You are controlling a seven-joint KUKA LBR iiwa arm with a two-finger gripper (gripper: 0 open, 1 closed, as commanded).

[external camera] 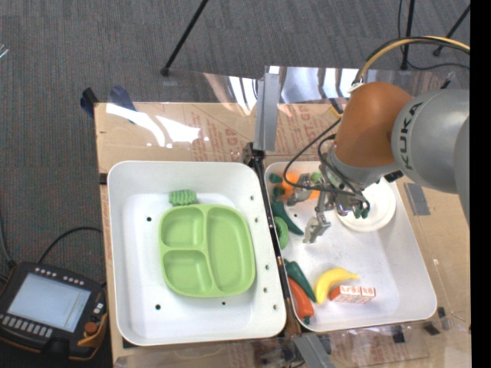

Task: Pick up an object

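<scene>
My gripper [304,214] hangs low over the upper left part of the right bin [399,274], with its fingers spread open and bare bin floor between them. An orange carrot-like piece [290,181] lies just above one finger. Dark green pieces [285,219] lie to its left by the bin wall. Further toward the front are a yellow banana [333,280], a small red and white box [357,294], and a green and orange-red piece [301,291]. A white round dish [371,210] is partly hidden under the wrist.
The left bin [130,205] holds a light green divided plate [207,250] with a small green ridged object [182,198] at its top edge. A divider [270,228] separates the bins. A teach pendant [47,303] lies at the lower left, off the bench.
</scene>
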